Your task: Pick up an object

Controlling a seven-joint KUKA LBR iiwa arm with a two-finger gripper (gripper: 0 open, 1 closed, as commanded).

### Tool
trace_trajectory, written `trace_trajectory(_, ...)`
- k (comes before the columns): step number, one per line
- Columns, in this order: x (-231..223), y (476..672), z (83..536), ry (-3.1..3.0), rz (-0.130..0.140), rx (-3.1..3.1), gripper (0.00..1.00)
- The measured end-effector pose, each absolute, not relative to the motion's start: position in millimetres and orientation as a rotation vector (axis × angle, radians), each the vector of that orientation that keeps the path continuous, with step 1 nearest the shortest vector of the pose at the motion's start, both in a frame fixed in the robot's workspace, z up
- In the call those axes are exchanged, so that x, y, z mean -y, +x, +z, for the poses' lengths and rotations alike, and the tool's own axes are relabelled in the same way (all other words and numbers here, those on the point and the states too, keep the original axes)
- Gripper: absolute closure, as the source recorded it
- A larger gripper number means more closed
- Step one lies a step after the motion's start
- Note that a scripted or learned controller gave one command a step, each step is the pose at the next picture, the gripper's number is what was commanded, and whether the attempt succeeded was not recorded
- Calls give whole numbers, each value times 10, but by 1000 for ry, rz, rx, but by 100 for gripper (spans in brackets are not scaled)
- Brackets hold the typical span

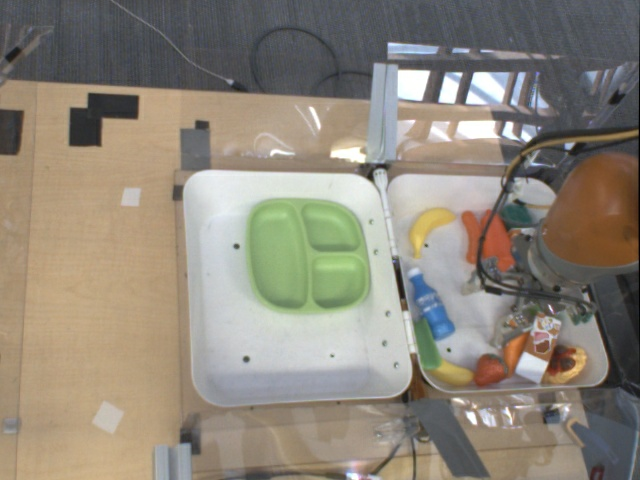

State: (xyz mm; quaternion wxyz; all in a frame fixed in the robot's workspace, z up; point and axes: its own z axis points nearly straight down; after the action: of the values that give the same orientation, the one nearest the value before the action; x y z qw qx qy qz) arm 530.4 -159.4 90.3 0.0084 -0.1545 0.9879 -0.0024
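Left bin: shallow white plastic bin (215, 368), middle of the frame. A light green plastic plate w/ three sections (308, 254) lies flat in it, a bit above the middle.
Right bin: shallow white plastic bin (405, 203), right of the frame, touching the left bin's side. Full of toy food.
Top of right bin: yellow plastic banana (430, 226), curved, near the upper left corner. An orange carrot-like piece (470, 236) just right of it.
Left side of right bin: small blue bottle w/ white label (430, 304); green piece (427, 343) just below it.
Bottom of right bin: red strawberry-like toy (489, 369), small white box w/ red print (540, 346).
Arm: grey arm w/ orange band (598, 213), right of the frame, over the right bin.
Pincer: gripper (535, 308) low over the toys near the white box. Can't tell how far open it is, or if it has hold of anything.
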Motion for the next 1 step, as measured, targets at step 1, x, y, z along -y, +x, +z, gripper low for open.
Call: trace_trajectory(1,1256,5901,894,-84,0,-3125,0)
